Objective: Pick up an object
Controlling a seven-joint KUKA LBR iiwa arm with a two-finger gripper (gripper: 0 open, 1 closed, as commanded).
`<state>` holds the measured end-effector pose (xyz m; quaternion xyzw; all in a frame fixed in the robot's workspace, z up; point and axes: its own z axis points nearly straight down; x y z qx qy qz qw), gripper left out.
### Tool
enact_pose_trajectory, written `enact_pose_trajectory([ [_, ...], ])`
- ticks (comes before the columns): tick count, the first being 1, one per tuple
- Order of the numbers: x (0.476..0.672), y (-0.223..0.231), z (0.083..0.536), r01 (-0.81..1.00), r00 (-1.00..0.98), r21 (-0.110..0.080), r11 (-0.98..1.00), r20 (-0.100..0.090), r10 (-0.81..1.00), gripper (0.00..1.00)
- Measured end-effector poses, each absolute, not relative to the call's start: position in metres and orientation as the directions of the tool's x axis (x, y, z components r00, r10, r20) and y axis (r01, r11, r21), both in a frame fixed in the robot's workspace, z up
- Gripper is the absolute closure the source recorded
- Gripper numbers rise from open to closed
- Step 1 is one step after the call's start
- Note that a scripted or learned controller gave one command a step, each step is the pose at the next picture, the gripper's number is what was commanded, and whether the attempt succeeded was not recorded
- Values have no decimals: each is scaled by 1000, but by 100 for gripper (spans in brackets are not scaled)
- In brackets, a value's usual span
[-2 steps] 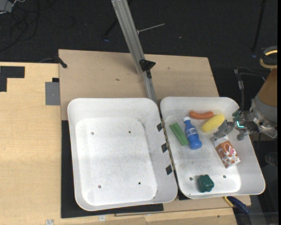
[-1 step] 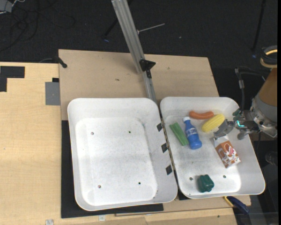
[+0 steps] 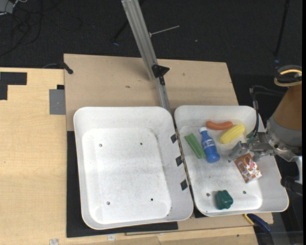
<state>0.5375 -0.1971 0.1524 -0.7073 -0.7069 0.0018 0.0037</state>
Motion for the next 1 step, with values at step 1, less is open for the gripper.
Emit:
enact_pose_trajectory([
  [1, 537, -202, 115, 1000, 2, 8, -2, -8, 1000, 0],
])
